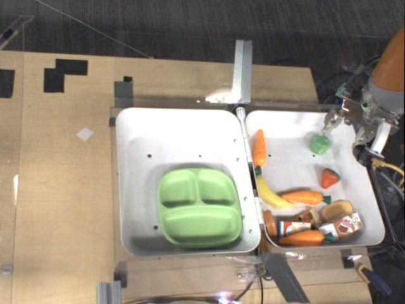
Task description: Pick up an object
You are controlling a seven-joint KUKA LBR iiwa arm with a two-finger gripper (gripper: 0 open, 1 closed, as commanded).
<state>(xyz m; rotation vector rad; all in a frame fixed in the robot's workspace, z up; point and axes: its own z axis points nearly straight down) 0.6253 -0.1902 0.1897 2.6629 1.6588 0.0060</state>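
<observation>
Up at the right bin's (pixel 354 122) far right corner, the hand (pixel 331 120) points its thin metal fingertips down just above a small green lumpy object (pixel 321 144); whether the fingers are spread or closed I cannot tell, and nothing shows between them. Behind it, the grey wrist with its orange band (pixel 389 68) leans in from the right, with cables trailing beside the bin's rim.

Near the green piece lies a small red-orange strawberry-like toy (pixel 330 178) with a green cap, apart from it on the smooth white floor. Along the divider between the bins an orange carrot (pixel 259 147) lies lengthwise, and below it a curved yellow banana (pixel 271 196). A second carrot (pixel 304 197) lies across beside the banana, touching it. At the near edge a third orange carrot (pixel 302 237), a printed small packet (pixel 345 223) and a brownish rounded item (pixel 334 209) crowd together.

The left bin (pixel 145 138) holds a glossy light-green tray (pixel 199 206) with rounded corners and three moulded compartments. Both bins sit on the pale wooden worktop (pixel 57 189), which bears black square marks at far left
</observation>
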